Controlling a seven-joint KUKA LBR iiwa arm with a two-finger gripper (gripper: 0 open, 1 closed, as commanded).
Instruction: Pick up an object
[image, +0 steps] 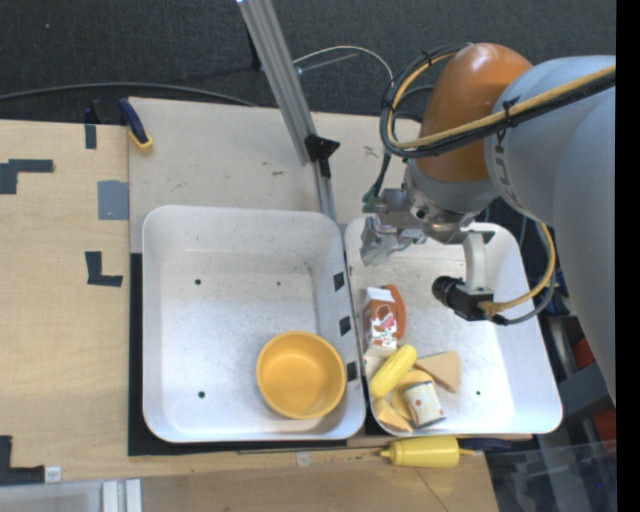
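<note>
Orange packet (384, 314) just below gripper (381, 243)

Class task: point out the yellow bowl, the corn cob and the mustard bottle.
yellow bowl (299, 374): camera view, inner base.
corn cob (392, 370): camera view, mid-length.
mustard bottle (425, 453): camera view, body's middle.

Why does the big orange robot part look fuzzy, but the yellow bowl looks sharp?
In the camera view, the arm's orange band sits nearest the lens, so it blurs; the yellow bowl lies lower, in focus, casting a soft shadow on the left bin.
</note>
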